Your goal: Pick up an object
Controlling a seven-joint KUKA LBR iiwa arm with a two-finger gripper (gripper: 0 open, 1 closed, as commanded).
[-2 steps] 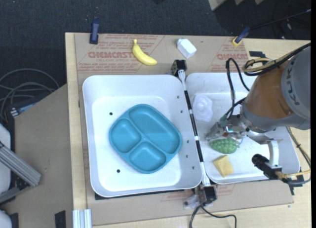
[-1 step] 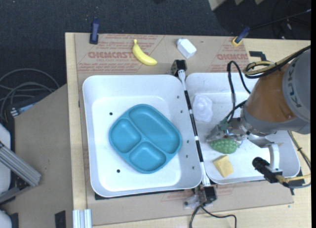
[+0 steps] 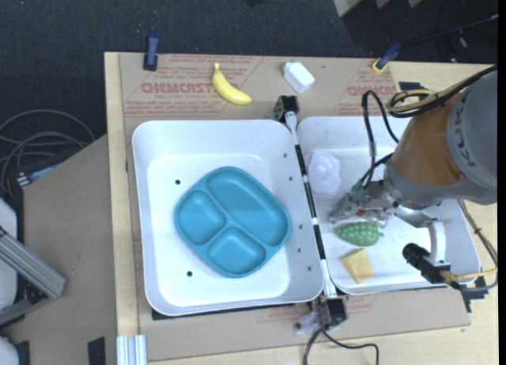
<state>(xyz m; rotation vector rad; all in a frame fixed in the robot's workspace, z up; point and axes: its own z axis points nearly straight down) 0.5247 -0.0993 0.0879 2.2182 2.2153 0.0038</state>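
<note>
- The gripper (image 3: 348, 208) sits low in the right bin (image 3: 466, 257), near that bin's middle, its metal fingertips reaching toward the divider between the two bins; whether it is clenched or released I cannot tell, since the arm's body covers most of it.
- Just beside and below the gripper lies a green bumpy object (image 3: 358, 234), perhaps a toy bunch of grapes. It looks touching or nearly touching the fingertips, but nothing shows between them, so I judge it not yet held.
- It will likely be light and slightly yielding, with a knobbly skin that gives good purchase; taking it across its narrow width, at the middle, seems safest.
- A yellow block (image 3: 357, 265) rests near the bin's front edge: probably light, stiff, flat-sided, an easy alternative.
- A clear plastic item (image 3: 323, 169) lies toward the bin's back left, likely slippery and thin-walled.
- The left bin (image 3: 150, 150) holds a blue divided plate (image 3: 230, 220).
- On the surface's back edge lie a banana (image 3: 229, 87) and a small white bottle (image 3: 299, 77).
</note>
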